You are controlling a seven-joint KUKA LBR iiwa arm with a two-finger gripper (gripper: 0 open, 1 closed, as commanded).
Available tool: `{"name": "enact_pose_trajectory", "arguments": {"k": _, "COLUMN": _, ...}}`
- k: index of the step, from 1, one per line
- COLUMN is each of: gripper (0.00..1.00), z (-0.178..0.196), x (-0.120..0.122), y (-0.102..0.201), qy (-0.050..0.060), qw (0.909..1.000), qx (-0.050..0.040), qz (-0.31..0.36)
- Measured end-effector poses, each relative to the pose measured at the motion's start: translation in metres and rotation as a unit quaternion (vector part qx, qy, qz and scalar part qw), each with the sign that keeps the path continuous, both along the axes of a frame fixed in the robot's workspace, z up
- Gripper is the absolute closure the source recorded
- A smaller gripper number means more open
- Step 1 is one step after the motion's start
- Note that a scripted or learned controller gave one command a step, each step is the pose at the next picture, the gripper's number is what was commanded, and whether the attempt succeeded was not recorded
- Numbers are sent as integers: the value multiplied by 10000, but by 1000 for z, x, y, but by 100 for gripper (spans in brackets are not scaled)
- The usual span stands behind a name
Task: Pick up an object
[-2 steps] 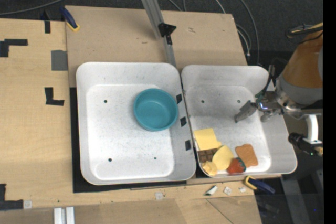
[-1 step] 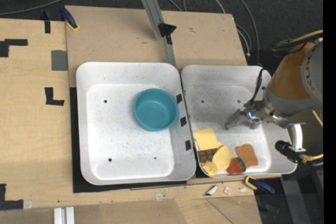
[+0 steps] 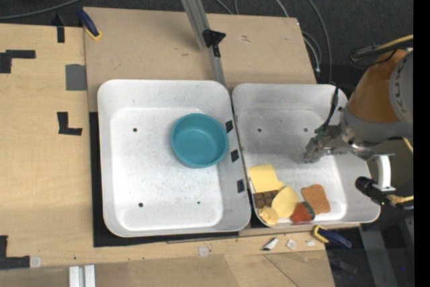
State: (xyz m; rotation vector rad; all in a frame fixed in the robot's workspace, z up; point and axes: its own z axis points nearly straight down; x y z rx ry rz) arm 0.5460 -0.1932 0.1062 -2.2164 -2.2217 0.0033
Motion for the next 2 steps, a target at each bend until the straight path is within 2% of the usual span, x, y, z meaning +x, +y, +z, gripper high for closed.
{"name": "enact_pose_trajectory", "arguments": {"k": 2, "gripper": 100, "z": 88, "x": 9, "y": -2, "qy": -32, "qw": 10000, "qx": -10, "qz": -5}}
